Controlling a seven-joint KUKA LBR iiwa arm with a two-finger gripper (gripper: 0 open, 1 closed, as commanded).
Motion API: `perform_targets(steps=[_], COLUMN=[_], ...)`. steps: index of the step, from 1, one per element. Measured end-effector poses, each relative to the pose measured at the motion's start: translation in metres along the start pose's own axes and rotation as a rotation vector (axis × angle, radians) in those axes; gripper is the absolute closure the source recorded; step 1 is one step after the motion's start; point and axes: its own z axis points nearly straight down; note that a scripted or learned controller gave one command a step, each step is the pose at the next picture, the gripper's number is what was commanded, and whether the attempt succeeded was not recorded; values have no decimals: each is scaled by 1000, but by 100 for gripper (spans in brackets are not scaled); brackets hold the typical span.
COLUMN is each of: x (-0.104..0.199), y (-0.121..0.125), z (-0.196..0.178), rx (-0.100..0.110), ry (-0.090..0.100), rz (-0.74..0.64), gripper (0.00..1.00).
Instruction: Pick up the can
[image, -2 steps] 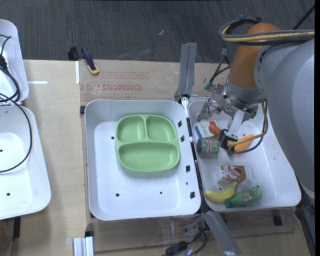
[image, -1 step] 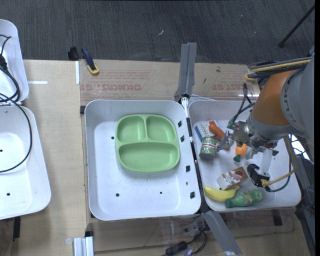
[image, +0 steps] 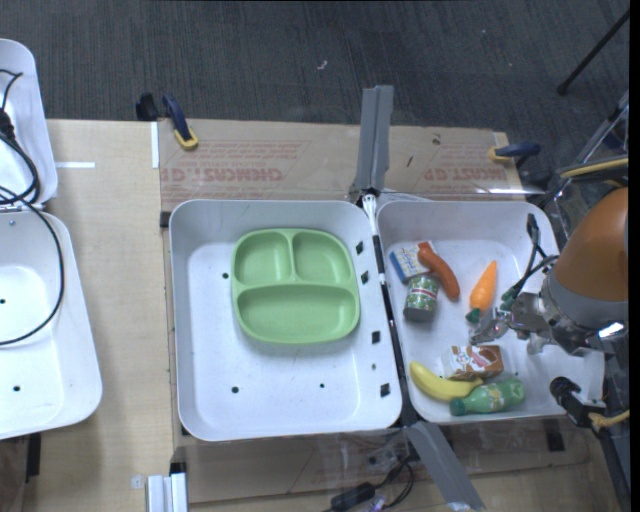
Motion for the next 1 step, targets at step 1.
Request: perform_targets(steps=[1], x=[102], y=[-41], z=[-100], rx=[0], ry=[-2], rz=[132], gripper=[0])
